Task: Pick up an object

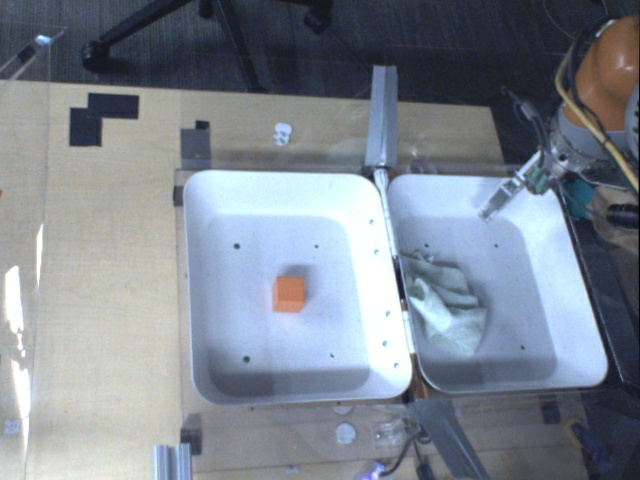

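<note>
A small orange cube point(289, 294) rests on the floor of the left bin point(215, 368), near its middle. A crumpled pale cloth point(446, 302) lies in the right bin point(560, 368), against its left wall. My gripper point(493, 207) hangs over the right bin's far right corner, slanting down and to the left from the wrist. It is well above and to the right of the cloth and touches nothing. Nothing hangs from its tip.
A metal post point(381, 118) stands behind the seam where the two bins meet. The arm's orange band point(606, 68) and cables crowd the far right edge. Bare wooden bench point(90, 298) stretches to the left of the bins.
</note>
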Robot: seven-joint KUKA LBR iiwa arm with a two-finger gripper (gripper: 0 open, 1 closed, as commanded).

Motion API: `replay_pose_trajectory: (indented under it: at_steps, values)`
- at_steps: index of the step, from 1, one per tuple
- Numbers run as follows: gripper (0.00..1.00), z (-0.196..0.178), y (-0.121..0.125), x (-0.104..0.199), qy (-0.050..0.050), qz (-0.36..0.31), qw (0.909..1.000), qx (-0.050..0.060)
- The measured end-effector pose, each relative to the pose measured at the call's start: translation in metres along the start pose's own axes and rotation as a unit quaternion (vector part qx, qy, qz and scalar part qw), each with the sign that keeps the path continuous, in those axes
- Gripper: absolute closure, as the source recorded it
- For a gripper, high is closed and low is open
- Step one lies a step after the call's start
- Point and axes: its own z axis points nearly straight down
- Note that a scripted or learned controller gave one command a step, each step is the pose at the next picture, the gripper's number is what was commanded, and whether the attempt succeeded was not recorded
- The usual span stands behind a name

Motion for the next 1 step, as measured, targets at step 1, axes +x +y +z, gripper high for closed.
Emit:
replay_pose_trajectory:
  at_steps: [1]
  values:
    - [0.00,0.0423,0.0042,0.0077,-0.001,0.031,0.9995,0.001]
